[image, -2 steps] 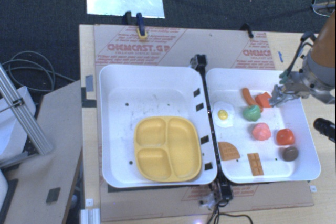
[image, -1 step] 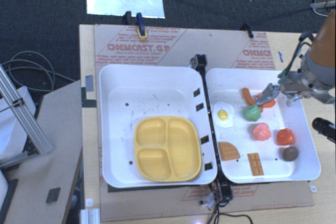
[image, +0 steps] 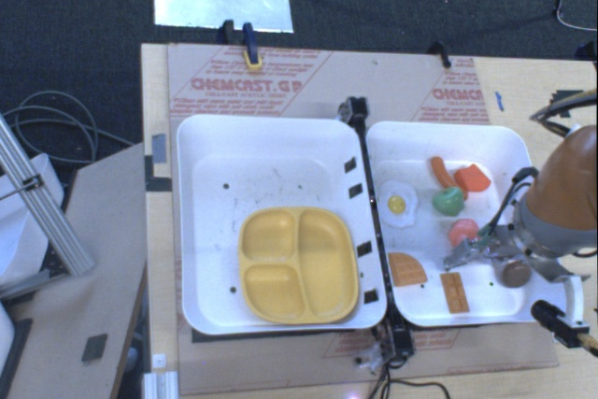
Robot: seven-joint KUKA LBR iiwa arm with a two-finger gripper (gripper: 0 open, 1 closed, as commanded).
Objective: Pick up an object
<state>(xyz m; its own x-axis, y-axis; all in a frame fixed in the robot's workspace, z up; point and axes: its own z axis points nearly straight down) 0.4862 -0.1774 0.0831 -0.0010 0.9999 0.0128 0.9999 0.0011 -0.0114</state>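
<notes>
The right bin (image: pixel 509 145) holds several toy foods: a fried egg (image: pixel 399 203), an orange sausage-like piece (image: pixel 438 170), an orange-red wedge (image: pixel 474 178), a green pepper (image: pixel 449 199), a pink-red fruit (image: pixel 462 230), a brown bread slice (image: pixel 406 269), a tan wafer (image: pixel 455 292) and a brown round piece (image: pixel 514 274). My gripper (image: pixel 464 251) reaches in from the right and sits low in this bin, just below the pink-red fruit and above the wafer. Nothing visibly sits in its grasp.
The left bin (image: pixel 206 154) carries a yellow divided plate (image: pixel 299 262). Black clips line the divider between the bins (image: pixel 366 201). The arm's grey and orange body (image: pixel 565 196) covers the right bin's right edge. Cables lie at the far right.
</notes>
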